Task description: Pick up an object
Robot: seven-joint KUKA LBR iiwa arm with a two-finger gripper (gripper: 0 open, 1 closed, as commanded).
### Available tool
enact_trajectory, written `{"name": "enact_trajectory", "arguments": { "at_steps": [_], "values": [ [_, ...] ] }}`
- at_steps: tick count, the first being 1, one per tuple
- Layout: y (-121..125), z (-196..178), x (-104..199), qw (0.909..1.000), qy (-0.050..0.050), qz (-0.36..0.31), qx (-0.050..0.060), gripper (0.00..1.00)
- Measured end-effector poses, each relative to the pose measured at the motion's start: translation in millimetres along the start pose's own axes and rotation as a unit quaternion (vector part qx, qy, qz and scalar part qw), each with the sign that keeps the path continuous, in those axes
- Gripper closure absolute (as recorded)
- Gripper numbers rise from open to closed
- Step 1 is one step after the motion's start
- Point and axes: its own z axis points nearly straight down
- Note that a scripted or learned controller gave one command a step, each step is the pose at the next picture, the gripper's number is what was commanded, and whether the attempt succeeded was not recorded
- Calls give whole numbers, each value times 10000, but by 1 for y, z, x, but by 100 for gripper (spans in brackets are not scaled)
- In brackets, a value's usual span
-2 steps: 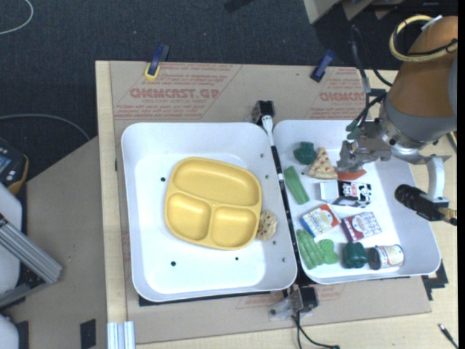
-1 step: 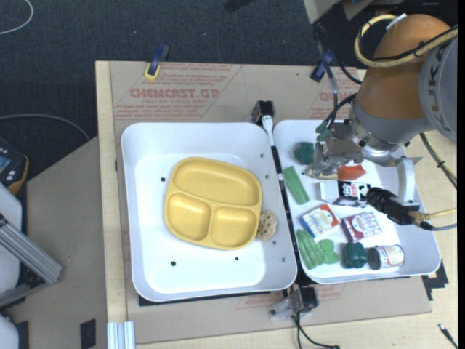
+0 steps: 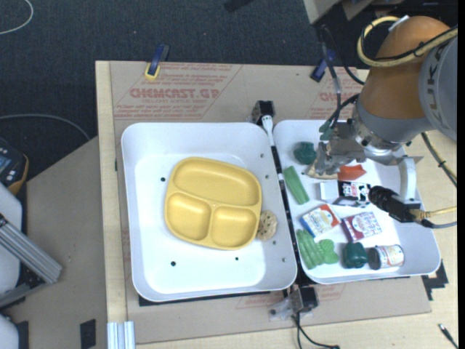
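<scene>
The arm's gripper [image 3: 325, 158] hangs low over the back part of the right bin [image 3: 429, 257], its tip beside a tan object [image 3: 317, 169]. Close around it lie a dark green lump [image 3: 304, 152], a long green strip [image 3: 295, 184], a red piece [image 3: 352, 171] and a black-and-white item [image 3: 354, 190]. Nearer the front are a white-and-blue packet [image 3: 320, 219], a maroon packet [image 3: 362, 226], green pods [image 3: 317, 251], a dark green toy [image 3: 354, 254] and a small can [image 3: 389, 256]. The arm's body hides what lies directly under the gripper.
The left bin [image 3: 138, 195] holds a yellow divided plate [image 3: 213, 202] with a cookie [image 3: 267, 224] at its right edge. A black cable fitting [image 3: 389, 203] hangs off the arm over the right bin. Clamps sit between the bins at back [image 3: 263, 112] and front [image 3: 299, 300].
</scene>
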Motion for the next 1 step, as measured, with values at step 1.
{"name": "enact_trajectory", "arguments": {
  "at_steps": [1],
  "values": [
    [-5,5,1,10000,2,-3,3,100]
  ]
}}
